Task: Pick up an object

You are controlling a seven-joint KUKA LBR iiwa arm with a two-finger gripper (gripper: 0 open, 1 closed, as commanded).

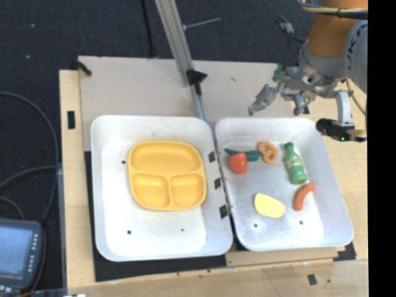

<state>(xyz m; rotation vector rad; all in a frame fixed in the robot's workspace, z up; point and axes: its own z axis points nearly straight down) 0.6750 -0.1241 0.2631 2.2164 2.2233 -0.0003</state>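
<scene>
The right bin holds a red tomato with a dark green piece beside it. It also holds an orange ring, a green bottle, an orange-red sausage and a flat yellow piece. My gripper hangs over the far rim of this bin, above and behind the ring and bottle. It is open and nothing sits between its fingers.
In the left bin lies a yellow divided tray. A slanted metal post rises behind the gap between the bins. Cables and a small screen lie off the bench at left.
</scene>
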